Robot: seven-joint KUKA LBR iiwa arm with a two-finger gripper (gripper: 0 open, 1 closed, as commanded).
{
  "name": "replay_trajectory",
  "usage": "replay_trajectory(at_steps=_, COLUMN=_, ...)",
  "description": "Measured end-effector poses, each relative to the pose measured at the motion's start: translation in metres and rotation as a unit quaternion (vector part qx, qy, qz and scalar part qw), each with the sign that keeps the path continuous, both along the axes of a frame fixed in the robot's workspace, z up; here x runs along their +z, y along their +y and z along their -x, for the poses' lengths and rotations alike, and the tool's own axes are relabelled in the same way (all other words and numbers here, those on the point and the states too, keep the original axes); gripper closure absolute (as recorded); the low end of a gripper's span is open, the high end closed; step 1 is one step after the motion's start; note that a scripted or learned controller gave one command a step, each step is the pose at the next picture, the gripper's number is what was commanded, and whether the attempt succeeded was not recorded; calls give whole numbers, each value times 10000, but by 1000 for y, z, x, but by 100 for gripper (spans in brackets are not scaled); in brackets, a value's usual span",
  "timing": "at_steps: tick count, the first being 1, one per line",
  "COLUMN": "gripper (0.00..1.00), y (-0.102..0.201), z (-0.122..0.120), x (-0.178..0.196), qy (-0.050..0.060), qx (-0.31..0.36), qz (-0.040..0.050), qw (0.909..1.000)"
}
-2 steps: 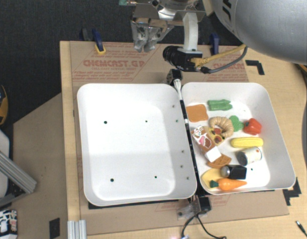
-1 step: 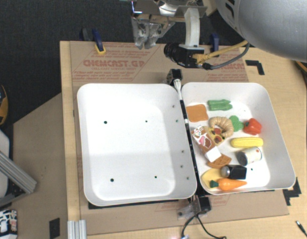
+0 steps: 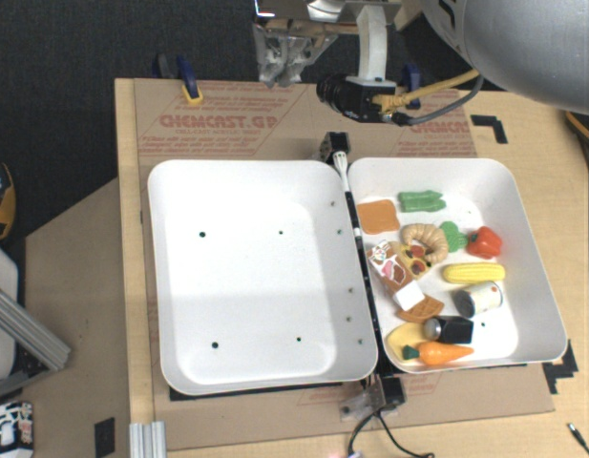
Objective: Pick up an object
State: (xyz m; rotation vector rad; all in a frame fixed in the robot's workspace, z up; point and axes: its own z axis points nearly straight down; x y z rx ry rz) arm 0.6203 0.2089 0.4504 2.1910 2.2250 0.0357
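The metal two-finger gripper [image 3: 280, 65] hangs above the bench's far edge, beyond both bins; its fingers seem slightly apart and hold nothing, though the view is blurred. The plastic toy foods, including an orange carrot [image 3: 444, 353], lie in the right white bin [image 3: 533, 294].

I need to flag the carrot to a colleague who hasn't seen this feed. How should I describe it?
Look in the right bin, at its near edge. The carrot lies flat there, in front of a black cylinder. It is the only long, tapered orange piece.

Toys [image 3: 432, 280] in right bin [image 3: 523, 256] — left bin [image 3: 246, 275] beside
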Motion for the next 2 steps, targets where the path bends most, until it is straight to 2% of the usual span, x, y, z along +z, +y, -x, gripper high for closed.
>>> replay_trajectory(at_steps=2, gripper=100, y=2, z=0, x=21, qy=-31, qx=14, qz=-3, qw=10000)
